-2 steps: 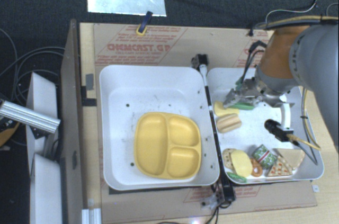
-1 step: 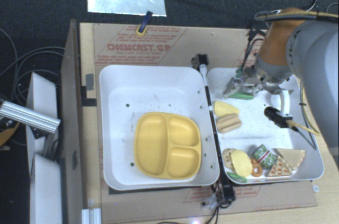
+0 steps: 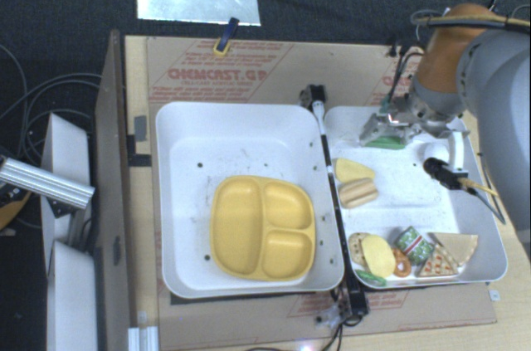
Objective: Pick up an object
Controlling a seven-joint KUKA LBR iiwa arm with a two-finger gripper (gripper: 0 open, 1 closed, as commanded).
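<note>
Near the gripper (image 3: pixel 389 124), a green object (image 3: pixel 385 143), yellow wedge (image 3: pixel 354 169), tan bun (image 3: pixel 358 192)

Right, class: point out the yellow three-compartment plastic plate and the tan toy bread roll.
yellow three-compartment plastic plate (image 3: pixel 266 229), camera view, where its dividers meet.
tan toy bread roll (image 3: pixel 358 192), camera view, its middle.

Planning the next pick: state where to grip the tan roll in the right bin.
Take the tan roll from above, probably, closing across its short width near the right end: it lies flat, and the yellow wedge crowds its upper left.
</note>
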